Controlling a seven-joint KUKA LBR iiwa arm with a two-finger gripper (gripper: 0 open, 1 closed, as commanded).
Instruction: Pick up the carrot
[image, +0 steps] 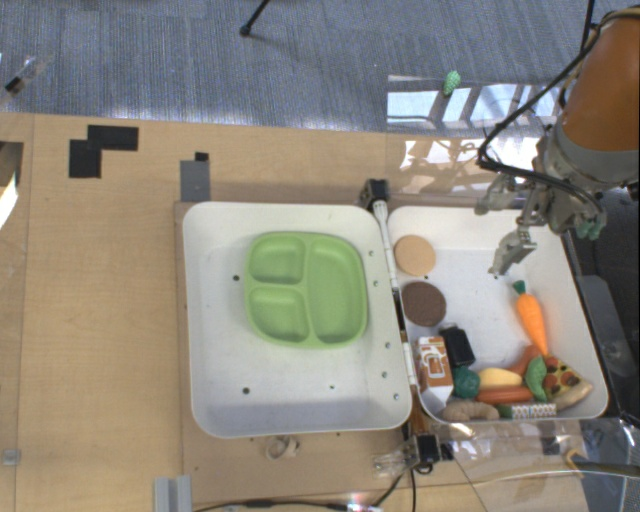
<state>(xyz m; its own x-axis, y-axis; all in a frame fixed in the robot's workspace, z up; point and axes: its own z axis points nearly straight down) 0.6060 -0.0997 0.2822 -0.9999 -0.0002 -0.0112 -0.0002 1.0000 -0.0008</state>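
An orange carrot with a small green top lies in the right bin, near its right wall, pointing down and to the right. My gripper hangs over the bin's upper right part, just above and left of the carrot's green end. Nothing shows between its fingers. The arm's orange band and grey wrist sit above it at the right edge.
The left bin holds a green divided plate. In the right bin lie a tan disc, a brown disc, a small box, a black block and a heap of toy food along the front wall.
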